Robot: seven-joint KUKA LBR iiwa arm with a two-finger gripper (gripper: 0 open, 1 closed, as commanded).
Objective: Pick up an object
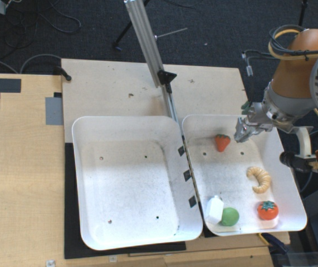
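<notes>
From the overhead camera I see the gripper [241, 133] low over the right bin [292, 196], near its far edge — whether it is wide or narrow I cannot tell. The strawberry [222, 143] lies just beside it, nothing gripped. A croissant [259, 178] sits by the right wall; tomato [268, 210], green ball [230, 216] and white block [214, 208] line the near edge.

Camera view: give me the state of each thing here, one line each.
gripper: over the right bin, beside the strawberry, holding nothing visible
strawberry: lying loose in right bin
croissant: lying loose, apart from the rest
tomato: resting near the front corner
green ball: touching the white block
</notes>
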